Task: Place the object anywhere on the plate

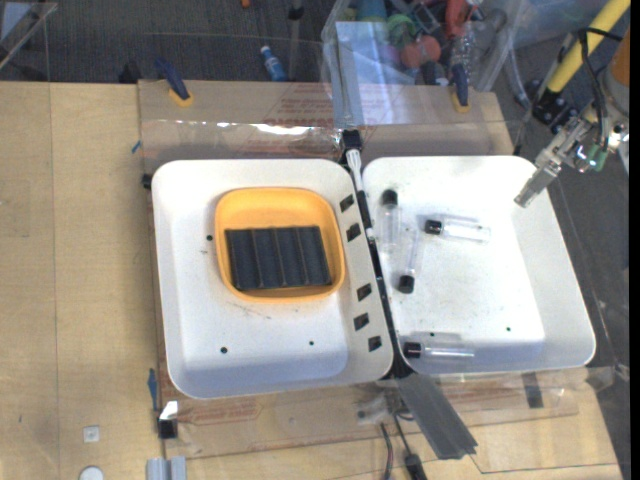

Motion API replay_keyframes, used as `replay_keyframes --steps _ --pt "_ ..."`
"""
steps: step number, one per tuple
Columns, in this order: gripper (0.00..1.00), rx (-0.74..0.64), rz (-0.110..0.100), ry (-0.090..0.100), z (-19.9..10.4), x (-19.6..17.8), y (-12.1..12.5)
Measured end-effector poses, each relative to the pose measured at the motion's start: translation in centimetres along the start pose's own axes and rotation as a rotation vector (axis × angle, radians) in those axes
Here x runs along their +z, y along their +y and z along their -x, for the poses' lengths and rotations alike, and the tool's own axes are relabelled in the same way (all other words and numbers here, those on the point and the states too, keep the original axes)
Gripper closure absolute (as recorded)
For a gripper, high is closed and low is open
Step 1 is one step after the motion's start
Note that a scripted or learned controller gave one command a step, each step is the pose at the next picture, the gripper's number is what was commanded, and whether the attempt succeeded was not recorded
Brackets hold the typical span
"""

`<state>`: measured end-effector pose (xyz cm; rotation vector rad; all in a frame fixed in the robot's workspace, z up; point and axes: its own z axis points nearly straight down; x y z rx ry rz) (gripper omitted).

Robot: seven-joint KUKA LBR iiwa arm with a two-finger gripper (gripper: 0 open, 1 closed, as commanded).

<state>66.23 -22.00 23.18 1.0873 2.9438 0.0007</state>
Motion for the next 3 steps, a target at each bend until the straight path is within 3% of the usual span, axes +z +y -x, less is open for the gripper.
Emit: replay_keyframes --steps 2,3 --pt "0.00 -0.022 0.001 -0.002 -0.13 -0.68 -0.09" --pt "0.00 -0.234 0.001 -0.001 -0.12 -0.24 -0.23"
